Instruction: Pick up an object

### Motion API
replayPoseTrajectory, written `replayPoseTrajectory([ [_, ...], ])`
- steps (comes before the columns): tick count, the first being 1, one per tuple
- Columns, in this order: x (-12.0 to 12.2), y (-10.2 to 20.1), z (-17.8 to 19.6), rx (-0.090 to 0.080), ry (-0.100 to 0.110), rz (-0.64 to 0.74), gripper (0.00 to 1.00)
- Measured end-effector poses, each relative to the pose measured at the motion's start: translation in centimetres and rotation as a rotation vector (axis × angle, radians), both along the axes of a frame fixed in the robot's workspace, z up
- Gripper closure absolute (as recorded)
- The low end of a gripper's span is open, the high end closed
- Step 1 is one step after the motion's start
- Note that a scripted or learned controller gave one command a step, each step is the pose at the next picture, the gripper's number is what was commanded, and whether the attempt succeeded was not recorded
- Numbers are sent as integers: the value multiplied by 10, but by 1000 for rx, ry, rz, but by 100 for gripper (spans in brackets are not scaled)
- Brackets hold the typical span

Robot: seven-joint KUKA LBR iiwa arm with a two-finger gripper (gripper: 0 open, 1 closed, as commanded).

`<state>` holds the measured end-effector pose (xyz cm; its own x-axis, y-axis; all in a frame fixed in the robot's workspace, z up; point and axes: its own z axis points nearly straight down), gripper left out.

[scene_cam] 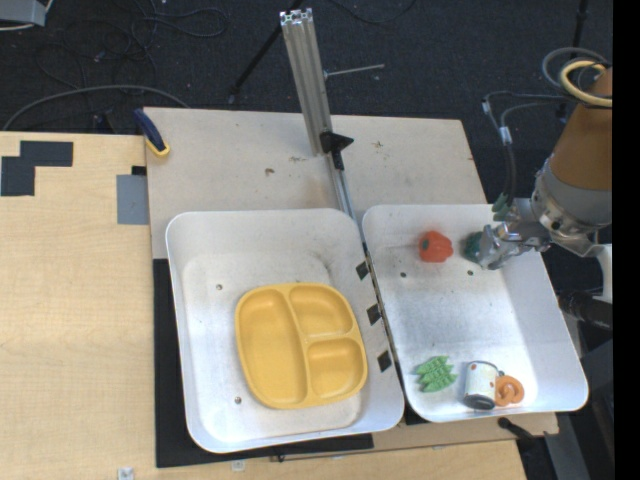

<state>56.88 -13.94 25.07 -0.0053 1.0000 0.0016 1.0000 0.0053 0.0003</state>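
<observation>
Pincer (484,248) tips blurred beside red object (434,247), grip unclear

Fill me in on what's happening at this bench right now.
A grey robot arm with a two-finger gripper reaches into the right white bin, its tip near a small red-orange tomato-like toy. Nothing is visibly held. Near that bin's front edge lie a small green leafy toy and a silver-and-orange cylindrical object. The left white bin holds a yellow three-compartment plastic plate.
</observation>
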Motion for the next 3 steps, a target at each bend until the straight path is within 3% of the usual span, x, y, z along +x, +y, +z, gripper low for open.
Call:
replayPoseTrajectory([
  [3,39,140,-23,-2,2,-2,100],
])
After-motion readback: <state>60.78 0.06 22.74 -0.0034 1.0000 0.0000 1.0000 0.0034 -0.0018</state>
